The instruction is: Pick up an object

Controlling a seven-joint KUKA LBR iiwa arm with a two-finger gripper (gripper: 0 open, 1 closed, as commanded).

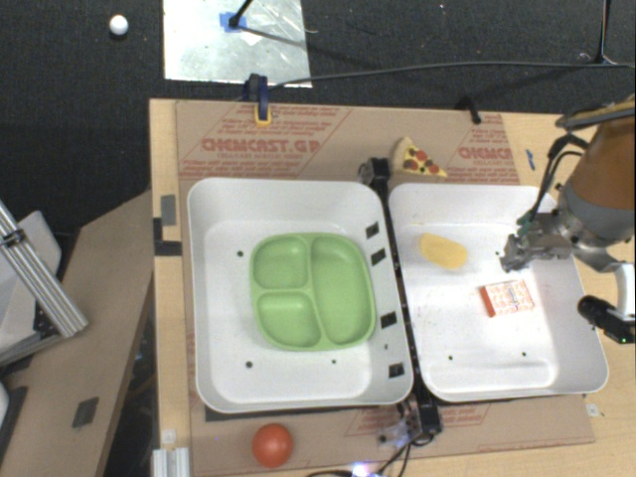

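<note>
Yellow, oval, soft-looking lump (444, 252) noted in the right shallow white bin (586, 368), lying toward its far left corner. Saw a small red-and-white printed packet (506, 297) in the same bin, flat on the floor, nearer the right wall and apart from the lump. Found the dark two-finger gripper (517, 251) over that bin too, placed between the two: just right of the lump and just beyond the packet's far edge. Could not tell whether spread or pressed together, nor whether touching the bin floor, since too small and dark from this angle. Traced the grey arm with its orange band (601, 182) back over the bin's far right corner.

Saw a light green plastic plate with three compartments (313, 291) lying flat in the middle of the left shallow white bin (199, 266). Noted both bins resting side by side on a brown printed cardboard sheet (298, 137). Spotted a toy pizza slice (420, 159) on the cardboard just beyond the bins' shared far corner, and a red-orange ball (272, 444) at the cardboard's near edge, below the left bin. Made out a blue clamp (259, 95) at the cardboard's far edge, gripping possibly its rim.
</note>
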